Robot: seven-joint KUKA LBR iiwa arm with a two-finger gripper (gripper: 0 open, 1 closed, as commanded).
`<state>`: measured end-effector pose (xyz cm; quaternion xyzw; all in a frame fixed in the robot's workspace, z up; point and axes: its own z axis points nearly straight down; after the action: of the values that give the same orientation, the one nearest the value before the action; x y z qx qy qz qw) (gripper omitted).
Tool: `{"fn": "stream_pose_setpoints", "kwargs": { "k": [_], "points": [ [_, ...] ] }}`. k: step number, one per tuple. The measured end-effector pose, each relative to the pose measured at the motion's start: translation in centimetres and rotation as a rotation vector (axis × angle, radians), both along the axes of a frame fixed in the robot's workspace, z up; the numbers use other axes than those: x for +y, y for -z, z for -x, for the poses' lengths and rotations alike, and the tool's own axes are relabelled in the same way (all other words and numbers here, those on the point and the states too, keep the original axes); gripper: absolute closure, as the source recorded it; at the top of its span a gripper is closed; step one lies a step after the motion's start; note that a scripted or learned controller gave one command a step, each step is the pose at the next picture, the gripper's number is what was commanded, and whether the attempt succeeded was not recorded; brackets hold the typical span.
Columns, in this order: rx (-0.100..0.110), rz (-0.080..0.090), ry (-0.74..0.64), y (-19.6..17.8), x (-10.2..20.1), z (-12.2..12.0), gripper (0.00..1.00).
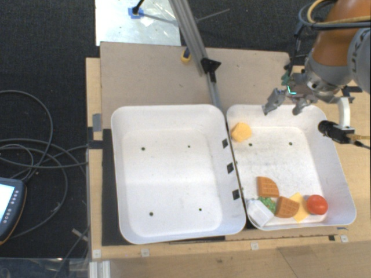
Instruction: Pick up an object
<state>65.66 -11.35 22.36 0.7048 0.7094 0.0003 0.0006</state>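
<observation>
Across the table (145,74) sit two shallow white bins side by side. Next in size, the grey arm (342,33) with its orange band leans in from the right edge, wrist tipped down over the right bin's (330,155) far rim. Its hand (285,105) hangs there with fingers spread wide, gripping nothing. Smaller things lie in the right bin: a yellow chunk (242,132) near its far-left corner, and along the near edge two brown waffles (268,186), a red ball (316,204), a yellow wedge and green bits.
</observation>
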Motion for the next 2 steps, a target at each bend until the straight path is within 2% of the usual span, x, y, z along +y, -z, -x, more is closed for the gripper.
{"fn": "stream_pose_setpoints", "kwargs": {
  "k": [1,2],
  "points": [
    [0.004,0.000,0.004,5.5,-0.6,-0.7,0.00],
    [0.005,-0.001,0.006,10.6,-0.6,0.3,0.00]
  ]
}}
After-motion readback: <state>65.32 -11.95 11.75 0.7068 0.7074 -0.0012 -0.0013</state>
